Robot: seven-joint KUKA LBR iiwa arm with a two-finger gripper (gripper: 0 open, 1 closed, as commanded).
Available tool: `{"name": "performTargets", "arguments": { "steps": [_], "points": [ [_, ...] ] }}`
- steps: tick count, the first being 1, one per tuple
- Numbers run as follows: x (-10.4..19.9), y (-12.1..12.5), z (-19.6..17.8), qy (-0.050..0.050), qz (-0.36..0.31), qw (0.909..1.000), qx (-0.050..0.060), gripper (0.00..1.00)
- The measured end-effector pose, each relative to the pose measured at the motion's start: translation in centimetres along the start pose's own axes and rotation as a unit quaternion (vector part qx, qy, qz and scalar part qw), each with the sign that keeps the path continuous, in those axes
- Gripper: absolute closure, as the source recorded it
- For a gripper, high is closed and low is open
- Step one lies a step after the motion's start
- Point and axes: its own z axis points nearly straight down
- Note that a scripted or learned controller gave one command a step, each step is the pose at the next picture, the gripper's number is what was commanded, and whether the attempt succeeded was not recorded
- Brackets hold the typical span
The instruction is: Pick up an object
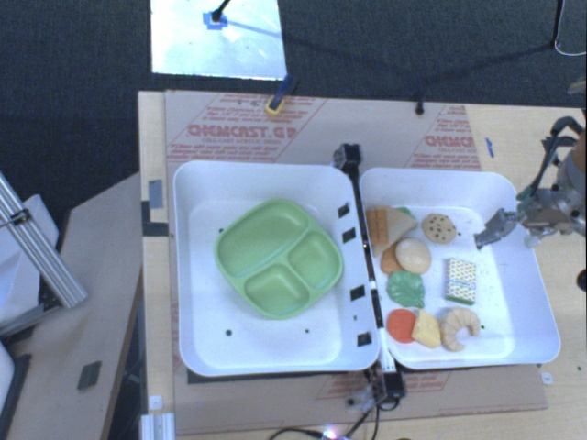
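Note:
The right bin (523, 273) holds several toy foods. A sandwich wedge (389, 223) and a cookie (439, 227) lie at the back. A pale bun (414, 255) and a green leafy piece (405, 289) sit in the middle, beside a small green-patterned box (461, 280). A red tomato slice (401, 324), a yellow cheese wedge (426, 330) and a croissant (459, 327) lie along the front. My gripper (493, 231) hovers over the bin's back right part, right of the cookie and above the box, with nothing seen in it.
A green divided plate (278, 258) lies in the left bin (197, 246). A black hinged divider (359, 246) runs between the two bins. Cardboard covers the bench under the bins, and a silvery sheet (218, 26) lies beyond it.

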Motion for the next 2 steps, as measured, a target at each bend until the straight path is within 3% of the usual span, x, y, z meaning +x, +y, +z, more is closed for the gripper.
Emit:
{"name": "performTargets", "arguments": {
  "steps": [1, 2],
  "points": [
    [0.1, 0.2, -0.6, -0.001, -0.002, 1.0000, -0.006, 0.00],
    [1.1, 0.5, 4.8, -0.001, -0.001, 1.0000, -0.004, 0.00]
  ]
}}
